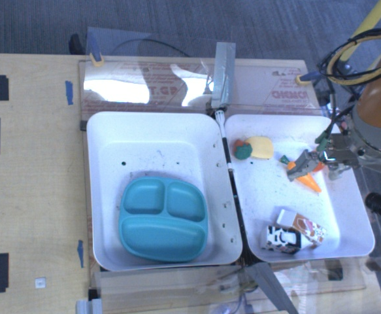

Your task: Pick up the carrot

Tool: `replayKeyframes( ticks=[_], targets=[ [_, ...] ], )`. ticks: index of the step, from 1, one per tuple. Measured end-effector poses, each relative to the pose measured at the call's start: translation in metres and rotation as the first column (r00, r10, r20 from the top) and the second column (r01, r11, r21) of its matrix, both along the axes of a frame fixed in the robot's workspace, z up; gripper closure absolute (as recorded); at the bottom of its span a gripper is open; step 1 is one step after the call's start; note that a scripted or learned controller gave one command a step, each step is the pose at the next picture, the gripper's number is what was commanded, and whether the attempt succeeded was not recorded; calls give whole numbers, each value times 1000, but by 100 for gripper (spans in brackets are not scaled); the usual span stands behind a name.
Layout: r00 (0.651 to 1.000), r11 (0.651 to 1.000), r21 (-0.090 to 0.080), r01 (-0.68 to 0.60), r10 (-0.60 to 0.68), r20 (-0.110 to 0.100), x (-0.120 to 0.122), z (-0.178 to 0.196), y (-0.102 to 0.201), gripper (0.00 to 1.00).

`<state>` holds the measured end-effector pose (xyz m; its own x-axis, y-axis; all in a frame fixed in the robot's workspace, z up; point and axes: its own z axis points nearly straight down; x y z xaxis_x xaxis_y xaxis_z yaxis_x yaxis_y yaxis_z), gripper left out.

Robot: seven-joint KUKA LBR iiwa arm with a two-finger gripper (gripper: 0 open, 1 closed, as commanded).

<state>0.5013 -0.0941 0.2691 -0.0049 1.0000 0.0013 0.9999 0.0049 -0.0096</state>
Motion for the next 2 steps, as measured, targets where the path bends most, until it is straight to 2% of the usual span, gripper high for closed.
replayKeyframes(
  ticks=[1, 2],
  targets=[
    [998, 998, -2, 65, -65, 4, -21, 17, -16, 0],
    [979, 979, -3, 205, -205, -8, 67, -117, -49, 0]
  ],
)
